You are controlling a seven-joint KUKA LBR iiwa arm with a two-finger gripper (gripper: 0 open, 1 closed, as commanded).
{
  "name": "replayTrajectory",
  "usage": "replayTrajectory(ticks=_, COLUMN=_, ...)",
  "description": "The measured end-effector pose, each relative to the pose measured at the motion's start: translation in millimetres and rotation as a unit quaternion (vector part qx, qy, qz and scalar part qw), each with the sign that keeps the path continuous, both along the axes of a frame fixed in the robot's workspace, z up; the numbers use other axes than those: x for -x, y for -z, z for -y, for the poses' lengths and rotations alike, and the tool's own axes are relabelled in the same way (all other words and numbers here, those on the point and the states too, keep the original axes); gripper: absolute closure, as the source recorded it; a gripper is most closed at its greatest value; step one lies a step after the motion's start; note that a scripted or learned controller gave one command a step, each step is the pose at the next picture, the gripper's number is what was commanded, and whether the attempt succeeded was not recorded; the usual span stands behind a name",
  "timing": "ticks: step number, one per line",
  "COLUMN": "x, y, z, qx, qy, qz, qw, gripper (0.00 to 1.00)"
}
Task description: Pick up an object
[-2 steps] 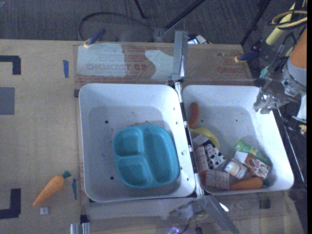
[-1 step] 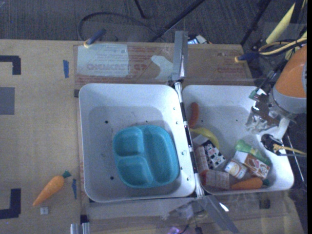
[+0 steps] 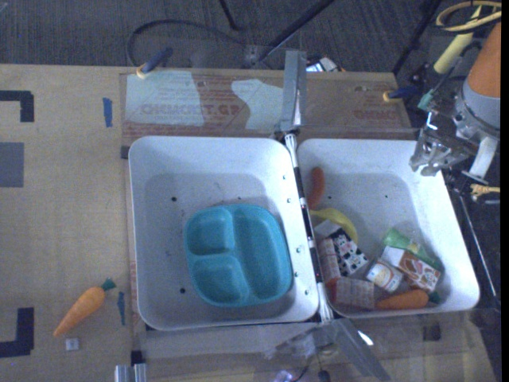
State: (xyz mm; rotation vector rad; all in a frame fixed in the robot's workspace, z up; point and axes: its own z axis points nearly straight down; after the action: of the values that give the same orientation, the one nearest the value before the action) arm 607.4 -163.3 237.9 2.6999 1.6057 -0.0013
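My gripper hangs over the far right corner of the right bin, with nothing visible between its fingers. Along that bin's left and near side lie an orange-red sausage-like piece, a yellow banana, a black-and-white spotted box, a reddish packet, a small round tin, a printed carton, a green-topped packet and a toy carrot. The gripper stands well away from them, up and to the right.
The left bin holds a teal divided plate. Another toy carrot lies on the bench left of the bins. A metal divider and cardboard sit behind the bins; cables and a yellow hose crowd the far right.
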Motion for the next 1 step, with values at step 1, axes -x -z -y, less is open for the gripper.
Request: replayTrajectory(ticks=1, x=-25.7, y=122.7, z=3.1, qx=-0.0012, qy=-0.058, qz=-0.002, qw=0.9983, gripper=1.0)
